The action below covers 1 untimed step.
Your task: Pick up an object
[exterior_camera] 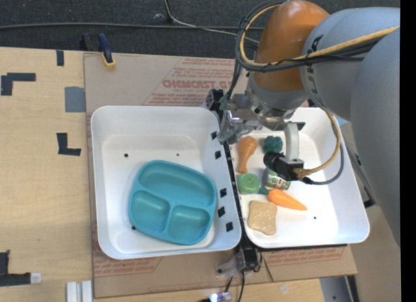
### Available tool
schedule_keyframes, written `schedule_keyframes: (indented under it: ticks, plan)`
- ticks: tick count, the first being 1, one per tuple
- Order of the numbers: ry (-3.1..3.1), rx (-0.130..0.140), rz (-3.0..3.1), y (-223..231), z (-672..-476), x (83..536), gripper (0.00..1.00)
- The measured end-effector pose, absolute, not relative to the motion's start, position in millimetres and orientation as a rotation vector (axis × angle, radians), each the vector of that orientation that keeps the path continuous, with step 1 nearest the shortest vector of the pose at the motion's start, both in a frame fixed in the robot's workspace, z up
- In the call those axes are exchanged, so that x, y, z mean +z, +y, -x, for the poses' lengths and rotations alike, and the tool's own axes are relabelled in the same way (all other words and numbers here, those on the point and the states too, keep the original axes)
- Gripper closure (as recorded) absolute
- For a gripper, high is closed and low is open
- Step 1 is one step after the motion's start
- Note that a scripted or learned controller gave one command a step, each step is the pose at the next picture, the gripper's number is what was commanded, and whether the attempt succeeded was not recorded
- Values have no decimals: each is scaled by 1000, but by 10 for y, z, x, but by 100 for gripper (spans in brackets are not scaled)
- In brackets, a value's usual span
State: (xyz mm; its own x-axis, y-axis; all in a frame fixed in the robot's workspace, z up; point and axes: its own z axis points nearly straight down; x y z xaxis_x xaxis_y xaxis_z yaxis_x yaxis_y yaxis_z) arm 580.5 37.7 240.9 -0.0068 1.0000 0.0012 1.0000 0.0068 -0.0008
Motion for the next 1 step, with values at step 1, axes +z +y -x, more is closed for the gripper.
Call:
schedule_keyframes:
  ticks: [1]
  plan:
    - [-2229, 1, 2211, 991, -5689, 2400, 100]
